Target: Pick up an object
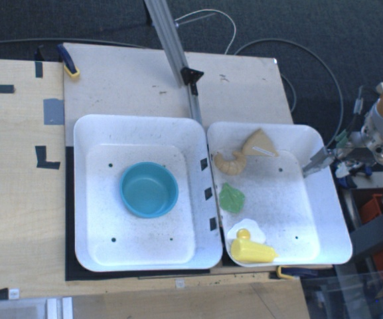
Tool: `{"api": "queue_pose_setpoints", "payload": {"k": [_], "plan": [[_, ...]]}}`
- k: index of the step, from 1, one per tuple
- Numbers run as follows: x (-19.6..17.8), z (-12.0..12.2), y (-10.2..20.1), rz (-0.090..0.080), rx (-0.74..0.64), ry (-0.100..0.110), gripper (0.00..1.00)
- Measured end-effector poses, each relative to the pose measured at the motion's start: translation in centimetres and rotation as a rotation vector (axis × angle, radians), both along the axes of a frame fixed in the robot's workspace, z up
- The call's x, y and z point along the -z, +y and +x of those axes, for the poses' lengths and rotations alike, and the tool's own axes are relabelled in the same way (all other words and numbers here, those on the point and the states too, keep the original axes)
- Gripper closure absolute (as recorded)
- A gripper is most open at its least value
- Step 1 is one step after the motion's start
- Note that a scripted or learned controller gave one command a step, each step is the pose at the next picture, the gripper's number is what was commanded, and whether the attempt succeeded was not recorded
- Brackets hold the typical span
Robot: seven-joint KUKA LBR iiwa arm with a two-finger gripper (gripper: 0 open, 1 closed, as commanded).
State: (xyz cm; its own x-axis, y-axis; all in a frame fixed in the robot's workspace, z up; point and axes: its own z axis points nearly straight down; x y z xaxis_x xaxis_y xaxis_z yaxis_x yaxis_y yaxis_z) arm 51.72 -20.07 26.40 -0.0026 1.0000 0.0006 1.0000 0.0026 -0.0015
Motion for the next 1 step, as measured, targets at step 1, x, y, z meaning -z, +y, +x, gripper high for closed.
{"api": "queue_pose_setpoints", "payload": {"k": [1], "plan": [[0.0, 0.0, -0.01, 0.0, 0.0, 0.0, 0.0]]}}
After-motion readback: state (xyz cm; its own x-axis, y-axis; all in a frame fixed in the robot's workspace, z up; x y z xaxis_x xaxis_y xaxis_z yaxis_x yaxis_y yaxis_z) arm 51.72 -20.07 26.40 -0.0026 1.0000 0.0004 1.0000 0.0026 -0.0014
